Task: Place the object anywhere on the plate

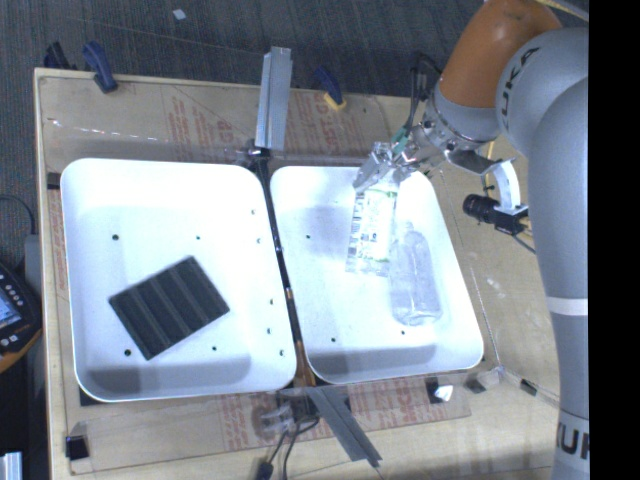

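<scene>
A dark ribbed rectangular plate (169, 306) lies flat in the left bin (90, 193), toward its front left. Over the back of the right bin (320, 348), my gripper (382, 171) is shut on the top edge of a clear packet with a printed label (370, 230). The packet hangs down from the fingers and casts a faint shadow on the bin floor to its left. The plate is far to the left of the gripper, across the divider between the bins.
A clear plastic bottle (414, 276) lies in the right bin just right of the packet. A metal bar (273, 98) stands behind the bins' seam. Blue clamps (100, 68) hold the board's back edge.
</scene>
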